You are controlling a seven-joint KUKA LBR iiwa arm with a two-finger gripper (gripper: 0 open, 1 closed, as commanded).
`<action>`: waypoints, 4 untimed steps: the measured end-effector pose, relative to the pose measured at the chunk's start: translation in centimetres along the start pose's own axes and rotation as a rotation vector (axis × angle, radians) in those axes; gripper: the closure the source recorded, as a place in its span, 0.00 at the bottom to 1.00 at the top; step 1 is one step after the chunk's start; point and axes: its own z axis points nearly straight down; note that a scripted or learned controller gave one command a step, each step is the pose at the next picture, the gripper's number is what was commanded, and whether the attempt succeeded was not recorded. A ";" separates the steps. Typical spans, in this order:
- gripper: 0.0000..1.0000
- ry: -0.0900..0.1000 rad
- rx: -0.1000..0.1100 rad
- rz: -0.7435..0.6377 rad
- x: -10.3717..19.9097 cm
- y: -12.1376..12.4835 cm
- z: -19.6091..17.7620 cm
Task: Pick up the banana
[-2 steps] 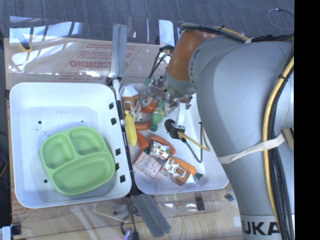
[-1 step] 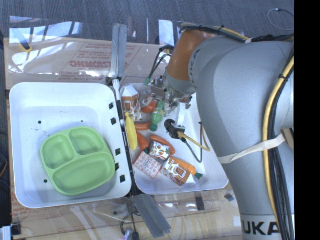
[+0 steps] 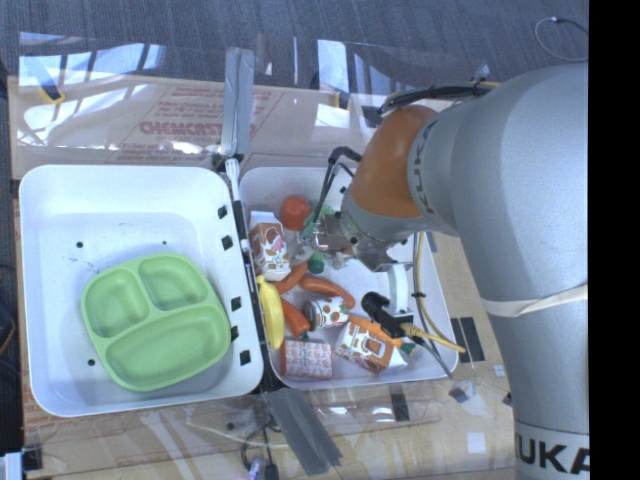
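Banana (image 3: 270,313) lies against the right bin's (image 3: 440,363) left wall — light, smooth, curved — best gripped mid-length across its width.

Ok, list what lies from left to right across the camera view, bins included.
Left bin → green divided plate inside it → right bin → banana along its left wall → red-and-white carton → soda can → juice box → grey arm.
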 end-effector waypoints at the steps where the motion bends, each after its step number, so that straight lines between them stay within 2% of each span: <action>1: 0.00 0.006 0.003 -0.137 -0.7 -6.0 0.2; 2: 0.00 0.006 0.001 -0.224 1.4 -2.7 0.2; 3: 0.00 0.007 0.002 -0.336 -0.9 -8.7 0.2; 4: 0.00 0.005 -0.002 -0.670 0.5 -4.9 0.1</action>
